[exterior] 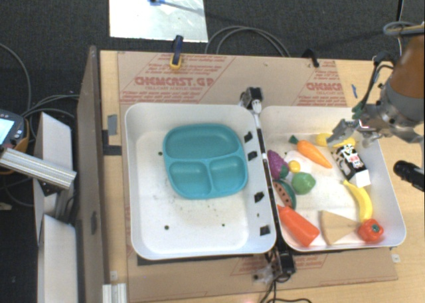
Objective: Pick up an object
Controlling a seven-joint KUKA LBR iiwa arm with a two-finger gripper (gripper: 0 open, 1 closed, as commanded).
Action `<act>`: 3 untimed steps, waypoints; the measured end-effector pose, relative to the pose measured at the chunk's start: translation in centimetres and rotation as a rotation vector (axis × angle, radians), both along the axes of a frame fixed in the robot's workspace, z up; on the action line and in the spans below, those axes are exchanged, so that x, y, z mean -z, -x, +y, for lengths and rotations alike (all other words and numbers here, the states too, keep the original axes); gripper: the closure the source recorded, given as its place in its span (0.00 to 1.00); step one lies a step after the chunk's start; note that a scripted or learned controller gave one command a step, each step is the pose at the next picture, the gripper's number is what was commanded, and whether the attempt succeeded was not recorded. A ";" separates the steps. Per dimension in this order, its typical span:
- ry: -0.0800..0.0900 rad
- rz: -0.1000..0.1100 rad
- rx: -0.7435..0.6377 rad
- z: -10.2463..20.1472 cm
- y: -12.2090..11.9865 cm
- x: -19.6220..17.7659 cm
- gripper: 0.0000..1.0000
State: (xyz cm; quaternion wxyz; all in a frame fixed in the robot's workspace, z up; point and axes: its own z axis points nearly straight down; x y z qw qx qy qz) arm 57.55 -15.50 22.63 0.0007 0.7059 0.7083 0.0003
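My gripper (pixel 354 133) hangs over the back right part of the right bin (pixel 396 210), open, with nothing gripped between its fingers. Just below it lie a black-and-white toy (pixel 347 157) and a small yellow piece (pixel 323 139). An orange carrot (pixel 313 153) lies to the gripper's left. Further forward sit a banana (pixel 361 201), a red tomato (pixel 370 230), a tan wedge (pixel 336 226), a red-orange pepper (pixel 297 226), a green lime (pixel 303 182), a watermelon slice (pixel 285 195) and a purple eggplant (pixel 275 162).
The left bin (pixel 147 228) holds a teal divided plate (pixel 204 161). A divider rail (pixel 259 162) with black clips runs between the bins. The arm's grey and orange wrist (pixel 405 89) rises at the right edge. A black part (pixel 410 174) sticks in past the right bin's rim.
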 end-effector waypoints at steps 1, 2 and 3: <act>-0.002 0.003 -0.004 1.4 -2.4 11.4 0.00; 0.000 -0.004 -0.005 3.6 -6.6 12.9 0.00; 0.000 -0.004 -0.004 3.4 -6.5 11.7 1.00</act>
